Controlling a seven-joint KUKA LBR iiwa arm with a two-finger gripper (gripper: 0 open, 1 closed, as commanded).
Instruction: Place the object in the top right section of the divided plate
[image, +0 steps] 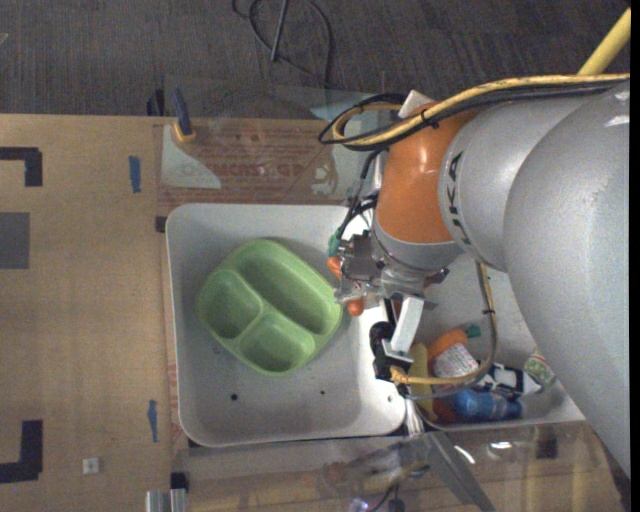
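Observation:
A light green divided plate (268, 305) with three sections lies tilted in the left white bin (300, 415). My gripper (349, 286) hangs just off the plate's right rim, below the orange wrist band. An orange object (334, 266) sits between its fingers, with one orange end above them and the other end below at about the bin's right wall. The gripper is shut on this object. The plate's sections hold nothing that I can see.
The right bin (560, 405) holds an orange bottle with a white label (455, 358), a blue item (480, 405), a yellow item (420, 378) and a black and white item (512, 378). The arm's grey body covers most of that bin. Cables hang beside the wrist.

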